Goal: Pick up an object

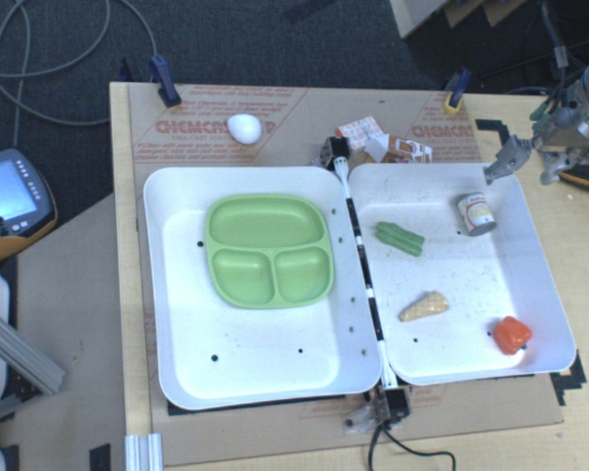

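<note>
Two shallow white bins are seen side by side on the tabletop (275, 116). In the left bin (177, 341) a green divided tray (269, 249) is laid flat, its large compartment towards the far side. In the right bin (540, 263) four things are spread well apart: a small can (476, 213) lying near the far wall, a green pickle-like piece (400, 238) near the dividing edge, a tan wedge (424, 307) nearer the front, and an orange-red object (511, 336) in the near right corner. The gripper (518, 155) is held above the far right corner of the right bin (nothing is seen between its fingers), but whether they are spread or closed cannot be told. A white egg (243, 128) rests on the cardboard beyond the left bin
</note>
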Motion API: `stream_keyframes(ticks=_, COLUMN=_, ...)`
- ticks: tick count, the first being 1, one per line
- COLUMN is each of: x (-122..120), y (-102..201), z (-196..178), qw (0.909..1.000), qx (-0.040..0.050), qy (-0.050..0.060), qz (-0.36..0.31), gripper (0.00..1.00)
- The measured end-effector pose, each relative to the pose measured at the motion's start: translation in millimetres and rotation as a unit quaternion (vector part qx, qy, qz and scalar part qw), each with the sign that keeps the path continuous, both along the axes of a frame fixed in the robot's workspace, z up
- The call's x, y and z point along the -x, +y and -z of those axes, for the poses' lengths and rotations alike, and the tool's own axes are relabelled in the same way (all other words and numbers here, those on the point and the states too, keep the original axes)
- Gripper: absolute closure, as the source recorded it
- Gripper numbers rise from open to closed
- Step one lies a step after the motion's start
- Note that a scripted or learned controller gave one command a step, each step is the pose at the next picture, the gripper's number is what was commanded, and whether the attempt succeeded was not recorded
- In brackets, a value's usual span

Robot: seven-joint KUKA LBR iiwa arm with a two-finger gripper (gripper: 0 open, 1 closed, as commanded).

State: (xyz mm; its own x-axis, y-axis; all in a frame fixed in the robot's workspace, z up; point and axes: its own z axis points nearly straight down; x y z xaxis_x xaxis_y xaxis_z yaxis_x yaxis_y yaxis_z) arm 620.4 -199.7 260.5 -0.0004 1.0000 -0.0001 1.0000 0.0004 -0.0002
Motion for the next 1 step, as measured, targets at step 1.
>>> stream_keyframes(ticks=1, x=-45.6, y=-6.5, z=171.7, qw=1.0, qx=-0.0006, qy=0.001, qz=-0.001, gripper=0.0)
